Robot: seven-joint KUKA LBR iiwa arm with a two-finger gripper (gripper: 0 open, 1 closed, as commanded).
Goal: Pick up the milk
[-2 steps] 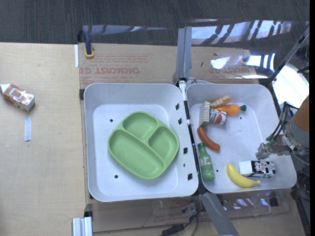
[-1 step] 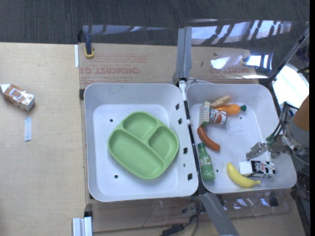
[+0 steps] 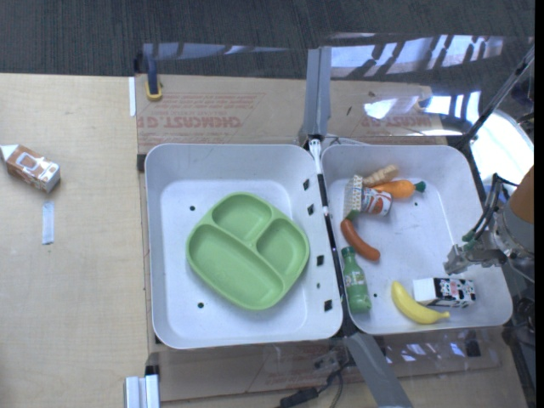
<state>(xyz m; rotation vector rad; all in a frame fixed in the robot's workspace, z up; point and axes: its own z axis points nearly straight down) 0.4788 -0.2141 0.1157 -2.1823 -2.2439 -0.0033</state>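
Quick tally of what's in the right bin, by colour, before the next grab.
Orange: 1, carrot
Red-brown: 1, sausage
Green: 1, bottle
Yellow: 1, banana
White with black: 1, milk
White with red: 1, can
Tan: 1, a piece by the can
Total: 7

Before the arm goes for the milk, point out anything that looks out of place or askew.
One small carton lies on its side on the bare bench, far left of both bins. In the right bin, the milk lies flat beside the banana, and the green bottle lies toppled along the bin's left wall.
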